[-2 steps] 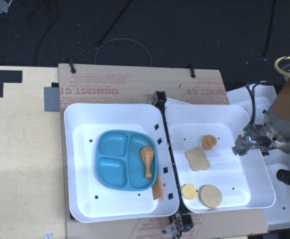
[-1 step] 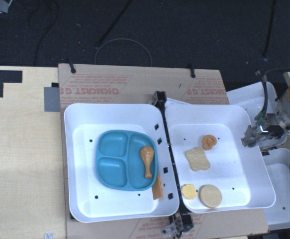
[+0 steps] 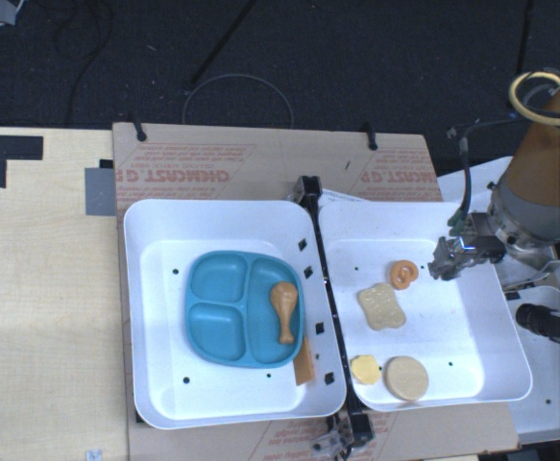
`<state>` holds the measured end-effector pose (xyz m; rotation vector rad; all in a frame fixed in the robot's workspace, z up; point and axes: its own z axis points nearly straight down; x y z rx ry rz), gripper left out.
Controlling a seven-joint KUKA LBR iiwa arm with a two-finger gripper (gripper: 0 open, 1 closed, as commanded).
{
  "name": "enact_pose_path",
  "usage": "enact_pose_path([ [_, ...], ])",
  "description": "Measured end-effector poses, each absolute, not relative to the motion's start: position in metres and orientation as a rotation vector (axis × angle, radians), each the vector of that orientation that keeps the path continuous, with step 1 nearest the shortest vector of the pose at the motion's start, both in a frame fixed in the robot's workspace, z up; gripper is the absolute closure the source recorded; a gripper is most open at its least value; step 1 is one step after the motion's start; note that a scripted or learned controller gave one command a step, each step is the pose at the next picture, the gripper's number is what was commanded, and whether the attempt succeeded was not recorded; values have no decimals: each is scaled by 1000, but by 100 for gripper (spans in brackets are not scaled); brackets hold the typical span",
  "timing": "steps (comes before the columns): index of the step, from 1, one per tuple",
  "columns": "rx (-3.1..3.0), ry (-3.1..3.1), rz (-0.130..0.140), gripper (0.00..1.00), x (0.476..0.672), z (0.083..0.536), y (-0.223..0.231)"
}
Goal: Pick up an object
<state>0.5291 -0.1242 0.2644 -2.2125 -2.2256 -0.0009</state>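
Observation:
The right bin [image 3: 472, 353] holds an orange ring-shaped pretzel [image 3: 403, 275], a pale waffle-like piece [image 3: 381, 307], a small yellow piece [image 3: 364, 369] and a round beige cookie [image 3: 406, 377]. My gripper [image 3: 448, 260] hangs over the right bin's upper right part, just right of the orange pretzel and apart from it. Nothing shows between its tips. In the left bin [image 3: 155, 248] a blue divided plate [image 3: 239, 307] carries a tan drumstick [image 3: 285, 310] in its right compartment.
A thin brown stick [image 3: 304, 365] lies by the plate's lower right edge near the divider between the bins. Cardboard [image 3: 260, 166] lies under both bins. The arm's grey body [image 3: 534, 195] and cables stand at the right edge.

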Motion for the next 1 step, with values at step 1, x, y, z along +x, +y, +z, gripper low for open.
enact_pose_path([
  [1, -2214, -2224, 0, 100, 539, 264, -75],
])
